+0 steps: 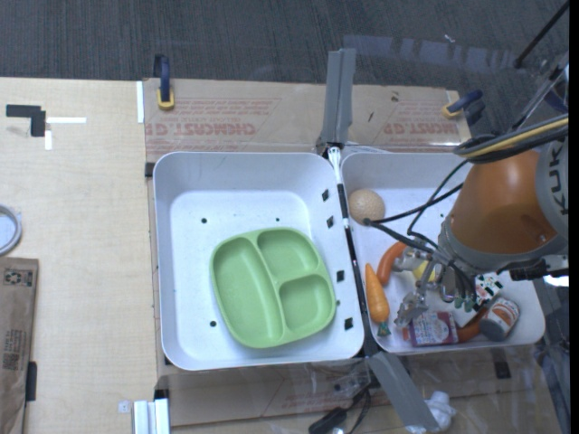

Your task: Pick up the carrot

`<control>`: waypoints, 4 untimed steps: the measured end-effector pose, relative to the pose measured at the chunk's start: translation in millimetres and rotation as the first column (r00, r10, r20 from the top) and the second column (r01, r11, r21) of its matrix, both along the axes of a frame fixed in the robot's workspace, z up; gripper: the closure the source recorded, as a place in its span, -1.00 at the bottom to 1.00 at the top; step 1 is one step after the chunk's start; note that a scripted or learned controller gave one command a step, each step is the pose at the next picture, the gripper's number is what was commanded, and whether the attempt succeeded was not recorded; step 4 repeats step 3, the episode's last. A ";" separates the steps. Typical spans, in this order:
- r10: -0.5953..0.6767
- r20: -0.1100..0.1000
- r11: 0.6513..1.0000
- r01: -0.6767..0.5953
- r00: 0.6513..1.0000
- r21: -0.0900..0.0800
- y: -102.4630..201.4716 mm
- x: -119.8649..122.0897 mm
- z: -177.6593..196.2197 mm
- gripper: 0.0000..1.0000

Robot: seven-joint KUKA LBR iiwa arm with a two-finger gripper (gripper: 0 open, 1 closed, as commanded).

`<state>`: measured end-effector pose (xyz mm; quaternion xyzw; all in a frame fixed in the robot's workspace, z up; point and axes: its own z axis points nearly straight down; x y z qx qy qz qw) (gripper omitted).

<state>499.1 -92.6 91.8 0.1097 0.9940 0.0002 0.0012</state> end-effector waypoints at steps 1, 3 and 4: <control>-0.004 0.003 1.000 0.004 1.000 0.001 0.0 0.9 9.2 1.00; 0.731 0.002 0.683 -0.731 0.683 -0.001 98.2 -7.4 135.4 1.00; 0.731 0.002 0.683 -0.731 0.683 -0.001 98.2 -7.4 135.4 1.00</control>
